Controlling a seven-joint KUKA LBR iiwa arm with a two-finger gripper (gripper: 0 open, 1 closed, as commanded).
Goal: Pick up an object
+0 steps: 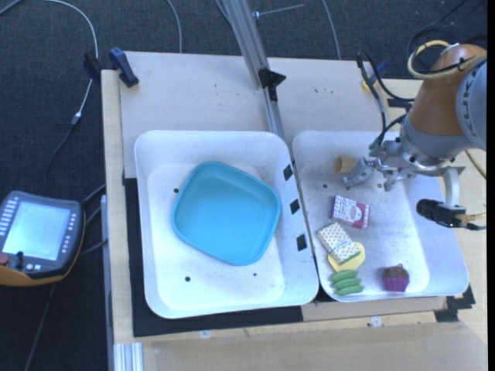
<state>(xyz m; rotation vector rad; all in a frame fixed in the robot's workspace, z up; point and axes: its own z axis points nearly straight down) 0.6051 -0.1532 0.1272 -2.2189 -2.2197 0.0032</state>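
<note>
The right bin [441, 246] holds several small toys. A tan cone-shaped piece [344, 163] lies near its back. A pink carton [349, 211] sits mid-bin, with a checkered box [333, 237] and a yellow piece [347, 254] in front of it. At the front lie a green pea pod [346, 282] and a purple toy [395, 277]. My gripper [371, 181] hangs over the bin's back part, just right of the tan cone and behind the pink carton. Its fingers [356, 179] stand open with nothing between them.
The left bin [155, 207] holds a light blue square plate [226, 212]. A grey metal post [249, 37] slants down to the gap between the bins. A teach pendant [37, 234] lies on the floor at the left. Cables run behind the bench.
</note>
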